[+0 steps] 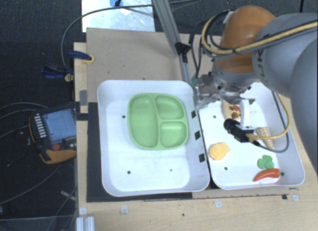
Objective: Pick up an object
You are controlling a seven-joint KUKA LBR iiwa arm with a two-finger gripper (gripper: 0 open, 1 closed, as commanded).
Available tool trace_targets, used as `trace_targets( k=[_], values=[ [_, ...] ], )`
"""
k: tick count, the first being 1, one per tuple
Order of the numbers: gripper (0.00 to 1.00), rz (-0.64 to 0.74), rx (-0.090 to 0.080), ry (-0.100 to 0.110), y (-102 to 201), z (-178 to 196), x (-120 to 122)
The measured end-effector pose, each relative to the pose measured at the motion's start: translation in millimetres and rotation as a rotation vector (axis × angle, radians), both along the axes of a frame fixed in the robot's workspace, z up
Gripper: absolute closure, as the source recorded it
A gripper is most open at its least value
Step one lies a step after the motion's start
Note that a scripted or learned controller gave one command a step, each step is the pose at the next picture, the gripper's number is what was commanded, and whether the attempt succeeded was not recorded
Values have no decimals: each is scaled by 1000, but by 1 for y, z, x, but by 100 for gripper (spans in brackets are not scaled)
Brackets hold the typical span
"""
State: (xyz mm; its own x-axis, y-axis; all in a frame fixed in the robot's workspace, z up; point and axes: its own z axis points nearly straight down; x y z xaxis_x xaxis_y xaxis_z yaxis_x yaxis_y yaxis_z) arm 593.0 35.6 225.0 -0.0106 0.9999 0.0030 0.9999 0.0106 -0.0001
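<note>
While the grey arm hangs over the right white bin point(293, 175), its end effector point(237, 110) sits low near that bin's far end; grip state cannot be told. Yellow corn-like toy point(219, 150) lies just below it. Green-topped red toy vegetable point(267, 170) further toward the near corner. Green divided plastic plate point(158, 121) in left bin point(114, 175), beside the end effector.

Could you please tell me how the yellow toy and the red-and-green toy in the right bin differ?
The yellow toy is rounded and single-coloured; the red-and-green toy is long, red with a green top. The yellow toy lies near the right bin's left edge, the red-and-green toy in its near right corner. Both lie loose, clear of the arm.
</note>
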Motion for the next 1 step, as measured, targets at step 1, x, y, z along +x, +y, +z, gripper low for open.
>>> trace_targets(
  k=[1],
  values=[
    [100,1,0,-2,58,6,-8]
  ],
)
